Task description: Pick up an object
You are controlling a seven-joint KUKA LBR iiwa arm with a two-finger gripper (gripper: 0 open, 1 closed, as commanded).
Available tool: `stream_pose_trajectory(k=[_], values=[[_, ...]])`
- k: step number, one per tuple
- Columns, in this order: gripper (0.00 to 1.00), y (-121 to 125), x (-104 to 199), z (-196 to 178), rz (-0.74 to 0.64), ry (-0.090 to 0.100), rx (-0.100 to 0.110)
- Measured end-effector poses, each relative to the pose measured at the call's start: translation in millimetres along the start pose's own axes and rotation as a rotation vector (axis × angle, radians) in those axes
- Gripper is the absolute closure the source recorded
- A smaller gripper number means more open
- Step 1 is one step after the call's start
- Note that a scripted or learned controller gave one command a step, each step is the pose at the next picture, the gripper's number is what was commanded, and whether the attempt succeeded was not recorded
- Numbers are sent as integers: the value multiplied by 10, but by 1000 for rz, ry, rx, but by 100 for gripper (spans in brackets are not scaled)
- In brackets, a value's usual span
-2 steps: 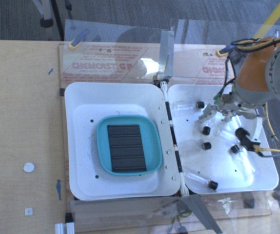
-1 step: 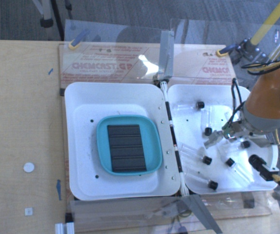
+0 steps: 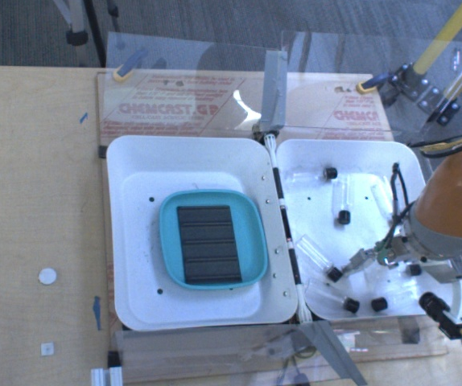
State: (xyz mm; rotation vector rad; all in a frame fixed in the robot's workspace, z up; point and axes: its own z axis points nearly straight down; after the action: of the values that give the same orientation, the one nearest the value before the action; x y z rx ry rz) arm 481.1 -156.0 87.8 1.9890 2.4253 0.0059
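- The arm (image 3: pixel 456 203) is reaching in from the right and leaning low over the right bin (image 3: pixel 295 155), its orange band sitting above the bin's right side.
- The gripper (image 3: pixel 380 256) is hanging over the lower middle of that bin; whether it is spread, closed or carrying anything cannot be made out from this angle.
- Several clear plastic tubes with black caps are lying scattered in the right bin: one (image 3: pixel 343 202) near the middle, one (image 3: pixel 321 260) by the left wall, and loose-looking caps (image 3: pixel 364 304) near the front edge.
- Being transparent, they are blending into the white floor, which probably makes a clean grasp hard.
- The tube by the left wall looks like the nearest candidate.
- The left bin (image 3: pixel 134 167) is holding a teal tray (image 3: pixel 251 223) with a dark ribbed insert (image 3: pixel 208 244), well apart from the gripper.
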Motion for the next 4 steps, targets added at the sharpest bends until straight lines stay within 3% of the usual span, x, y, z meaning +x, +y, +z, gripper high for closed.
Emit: stream_pose_trajectory(k=[1,2,3,4], values=[[0,1194,285,-245,-15,1,4],[0,1060,384,2,-28,-1,-1],[100,1072,373,-110,-26,-2,-6],[100,1557,189,71,-64,40,108]])
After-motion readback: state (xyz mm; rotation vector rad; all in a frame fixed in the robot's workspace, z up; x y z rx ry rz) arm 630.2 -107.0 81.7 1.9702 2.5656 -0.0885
